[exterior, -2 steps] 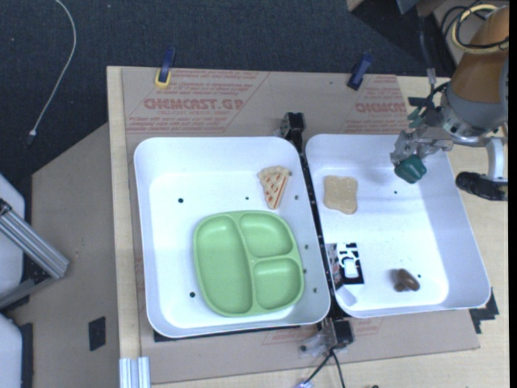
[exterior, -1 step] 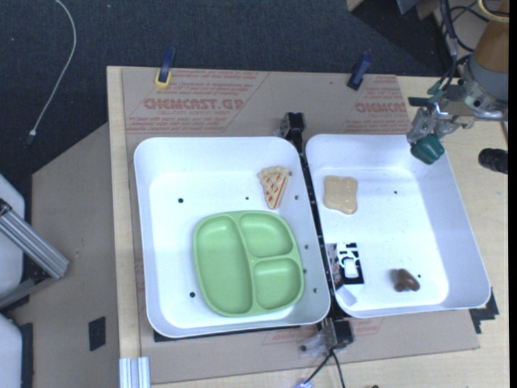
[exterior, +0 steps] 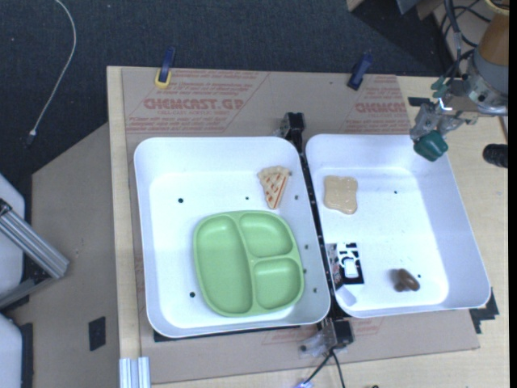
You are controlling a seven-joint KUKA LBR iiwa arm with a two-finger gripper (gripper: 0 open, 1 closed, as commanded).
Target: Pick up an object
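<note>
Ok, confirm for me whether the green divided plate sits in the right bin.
No, the green divided plate lies in the left bin, beside the waffle piece.

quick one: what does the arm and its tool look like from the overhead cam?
At the view's upper right: a pale grey wrist with an orange section above it by the frame edge. The tool is a small metallic grey assembly ending in a teal-green tip. Dark cables run behind the arm. No readable markings at this resolution.
</note>
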